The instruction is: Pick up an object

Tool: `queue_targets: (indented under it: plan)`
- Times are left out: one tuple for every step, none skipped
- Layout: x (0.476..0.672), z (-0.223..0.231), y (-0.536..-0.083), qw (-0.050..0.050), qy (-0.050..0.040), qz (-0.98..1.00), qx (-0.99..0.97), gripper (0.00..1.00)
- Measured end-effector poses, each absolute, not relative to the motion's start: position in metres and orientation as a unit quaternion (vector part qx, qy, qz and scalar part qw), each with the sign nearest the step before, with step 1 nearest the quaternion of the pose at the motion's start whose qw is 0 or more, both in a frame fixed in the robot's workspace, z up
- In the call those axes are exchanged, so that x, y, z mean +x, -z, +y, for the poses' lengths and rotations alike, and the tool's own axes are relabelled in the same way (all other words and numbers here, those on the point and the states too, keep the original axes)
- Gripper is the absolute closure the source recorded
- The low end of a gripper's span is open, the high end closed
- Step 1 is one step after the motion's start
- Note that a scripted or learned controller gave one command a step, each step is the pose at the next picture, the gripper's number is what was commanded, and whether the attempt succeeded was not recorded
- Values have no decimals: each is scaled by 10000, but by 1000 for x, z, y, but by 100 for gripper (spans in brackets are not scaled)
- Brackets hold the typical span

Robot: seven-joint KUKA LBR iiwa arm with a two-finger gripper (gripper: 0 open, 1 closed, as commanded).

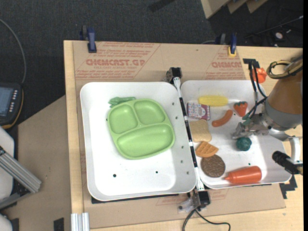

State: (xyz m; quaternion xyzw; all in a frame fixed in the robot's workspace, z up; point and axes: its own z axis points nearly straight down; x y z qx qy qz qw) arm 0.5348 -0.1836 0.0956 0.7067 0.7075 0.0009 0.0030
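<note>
Camera view: your right bin (pixel 226 86) is crowded, with bare floor only toward its 3 o'clock wall; the left bin (pixel 96 143) holds a green tray (pixel 140 129). Cardboard covers the bench (pixel 72 129). Your pincer (pixel 243 130) hangs just above the dark green ball (pixel 244 144); its spread cannot be told.

A green divided plate (pixel 140 127) is seen lying in the left white bin (pixel 96 172). Both bins are borne by a brown board (pixel 120 61) printed with red lettering, to whose far edge two blue clamps (pixel 89 38) are fixed. Dark carpet (pixel 43 13) is seen beyond.
</note>
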Motion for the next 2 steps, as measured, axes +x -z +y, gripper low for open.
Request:
queue_targets:
  plan:
    - [524,-133,-115,-14,-9,7088,7055,100]
    - [541,-17,-189,17,-47,7121,7020,100]
